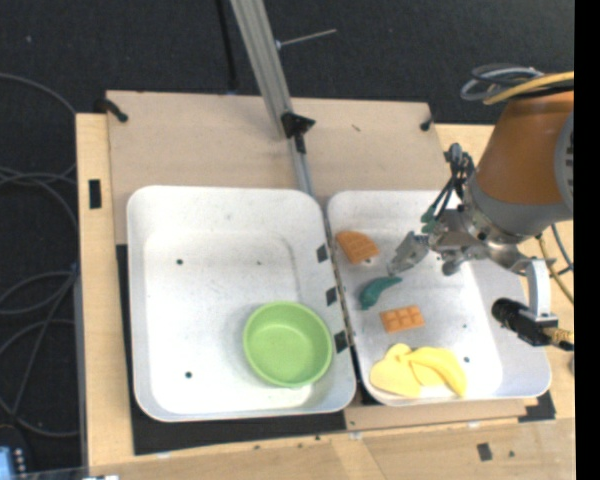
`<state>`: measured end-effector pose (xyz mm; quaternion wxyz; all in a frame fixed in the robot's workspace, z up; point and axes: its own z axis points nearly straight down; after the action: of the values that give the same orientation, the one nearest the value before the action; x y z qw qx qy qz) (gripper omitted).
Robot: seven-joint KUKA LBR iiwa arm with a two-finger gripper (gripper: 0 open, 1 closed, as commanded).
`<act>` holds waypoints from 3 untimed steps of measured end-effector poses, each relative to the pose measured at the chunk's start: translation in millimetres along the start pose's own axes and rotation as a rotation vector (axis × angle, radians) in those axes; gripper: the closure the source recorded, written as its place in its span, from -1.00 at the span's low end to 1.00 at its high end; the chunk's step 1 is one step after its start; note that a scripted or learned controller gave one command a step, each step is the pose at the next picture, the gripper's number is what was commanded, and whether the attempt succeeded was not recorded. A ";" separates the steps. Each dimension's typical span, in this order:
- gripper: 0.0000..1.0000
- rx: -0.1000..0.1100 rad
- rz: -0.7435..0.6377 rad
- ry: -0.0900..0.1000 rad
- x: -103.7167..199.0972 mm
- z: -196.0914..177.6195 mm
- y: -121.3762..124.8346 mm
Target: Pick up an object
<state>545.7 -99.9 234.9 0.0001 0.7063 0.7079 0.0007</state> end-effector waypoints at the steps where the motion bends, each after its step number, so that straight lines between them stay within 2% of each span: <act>1: -1.00 -0.001 0.002 0.000 -0.1 -0.1 0.1; 3: -1.00 0.007 0.004 -0.001 3.5 116.8 -17.6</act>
<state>528.2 -96.3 118.1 -0.0020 0.7076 0.7066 -0.0023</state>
